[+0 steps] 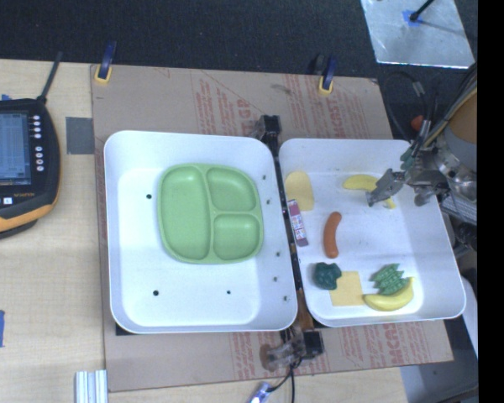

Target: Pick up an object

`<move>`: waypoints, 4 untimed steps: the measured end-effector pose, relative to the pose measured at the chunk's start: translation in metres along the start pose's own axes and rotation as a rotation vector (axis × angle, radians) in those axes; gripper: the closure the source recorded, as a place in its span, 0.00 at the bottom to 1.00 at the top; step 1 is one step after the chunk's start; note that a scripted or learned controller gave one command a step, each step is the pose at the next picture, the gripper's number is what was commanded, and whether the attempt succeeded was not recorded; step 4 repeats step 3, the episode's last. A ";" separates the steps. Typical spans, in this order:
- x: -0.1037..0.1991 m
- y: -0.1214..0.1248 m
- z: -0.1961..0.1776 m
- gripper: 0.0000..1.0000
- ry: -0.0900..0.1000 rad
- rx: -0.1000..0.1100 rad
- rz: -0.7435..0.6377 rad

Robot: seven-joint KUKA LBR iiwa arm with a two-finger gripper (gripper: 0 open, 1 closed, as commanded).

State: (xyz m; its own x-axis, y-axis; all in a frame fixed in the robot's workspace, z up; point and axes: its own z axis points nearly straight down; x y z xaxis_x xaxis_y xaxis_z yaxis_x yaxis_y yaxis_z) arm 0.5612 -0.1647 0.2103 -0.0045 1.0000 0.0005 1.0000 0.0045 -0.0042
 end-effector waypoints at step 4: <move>0.148 -0.021 0.018 1.00 0.000 -0.001 -0.002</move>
